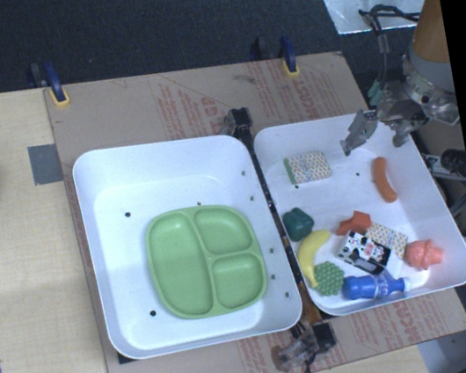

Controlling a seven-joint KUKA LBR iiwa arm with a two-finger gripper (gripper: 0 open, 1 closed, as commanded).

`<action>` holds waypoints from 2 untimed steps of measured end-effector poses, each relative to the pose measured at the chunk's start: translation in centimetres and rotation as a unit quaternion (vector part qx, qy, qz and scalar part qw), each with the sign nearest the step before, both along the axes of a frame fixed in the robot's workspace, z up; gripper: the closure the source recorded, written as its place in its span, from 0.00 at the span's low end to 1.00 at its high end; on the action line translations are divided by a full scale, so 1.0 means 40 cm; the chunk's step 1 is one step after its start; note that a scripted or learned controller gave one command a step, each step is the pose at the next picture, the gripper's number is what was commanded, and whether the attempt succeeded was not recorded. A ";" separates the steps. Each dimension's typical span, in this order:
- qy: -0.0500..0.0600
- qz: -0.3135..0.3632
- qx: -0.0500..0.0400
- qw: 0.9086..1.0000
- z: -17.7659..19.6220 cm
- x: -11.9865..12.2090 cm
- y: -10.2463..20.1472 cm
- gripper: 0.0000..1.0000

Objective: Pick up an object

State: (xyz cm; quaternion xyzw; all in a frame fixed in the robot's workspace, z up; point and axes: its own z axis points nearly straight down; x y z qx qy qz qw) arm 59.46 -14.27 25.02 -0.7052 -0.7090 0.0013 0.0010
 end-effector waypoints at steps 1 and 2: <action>0.001 0.000 0.000 1.000 -0.398 -0.134 -0.047 0.00; 0.001 0.001 0.000 1.000 -0.371 -0.133 -0.050 1.00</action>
